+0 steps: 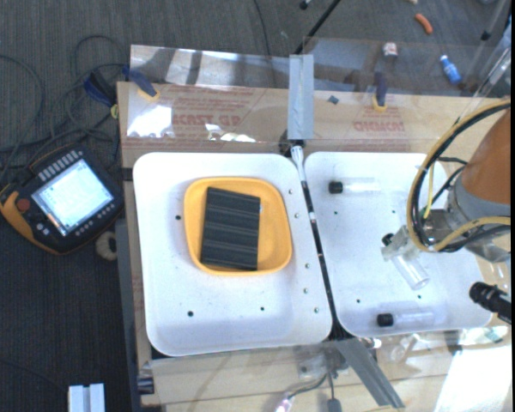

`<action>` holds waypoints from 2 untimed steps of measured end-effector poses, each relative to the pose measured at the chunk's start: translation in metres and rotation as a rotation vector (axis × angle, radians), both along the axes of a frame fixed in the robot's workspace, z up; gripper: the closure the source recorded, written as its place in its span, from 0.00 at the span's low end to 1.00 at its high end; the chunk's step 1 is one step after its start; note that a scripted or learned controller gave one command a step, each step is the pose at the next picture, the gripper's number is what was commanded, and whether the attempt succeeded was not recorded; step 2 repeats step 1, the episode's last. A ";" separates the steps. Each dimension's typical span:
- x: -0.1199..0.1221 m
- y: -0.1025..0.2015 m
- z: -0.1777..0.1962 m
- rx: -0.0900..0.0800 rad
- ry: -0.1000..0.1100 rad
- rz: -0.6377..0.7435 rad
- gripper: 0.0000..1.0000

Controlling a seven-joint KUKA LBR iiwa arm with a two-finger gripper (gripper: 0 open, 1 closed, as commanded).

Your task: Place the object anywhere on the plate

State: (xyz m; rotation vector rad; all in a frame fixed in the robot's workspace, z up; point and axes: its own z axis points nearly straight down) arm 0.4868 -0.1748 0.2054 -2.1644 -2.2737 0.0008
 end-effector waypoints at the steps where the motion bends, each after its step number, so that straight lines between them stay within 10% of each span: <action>1: 0.000 0.000 0.000 0.000 0.000 0.000 0.00; 2: 0.000 0.000 0.000 0.000 0.000 0.000 0.00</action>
